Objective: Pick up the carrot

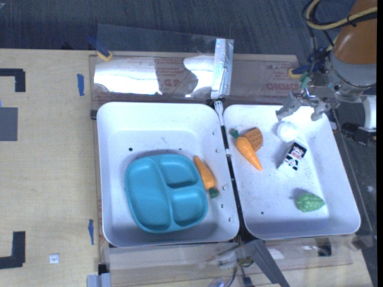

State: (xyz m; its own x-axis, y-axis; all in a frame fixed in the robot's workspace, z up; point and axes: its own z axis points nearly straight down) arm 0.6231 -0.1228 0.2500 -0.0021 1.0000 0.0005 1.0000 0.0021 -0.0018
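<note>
Claw (304, 105) open, holding nothing, over right bin's (341, 211) back edge; carrot (248, 150) well apart.

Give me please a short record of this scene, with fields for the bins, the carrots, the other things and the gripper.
left bin: blue divided plate; one carrot by the plate's right edge
right bin: second carrot, brown ridged item beside it, white round item, black and white packet, green leafy item
gripper: over the right bin's far edge, holding no carrot
fingers: state not readable
</note>
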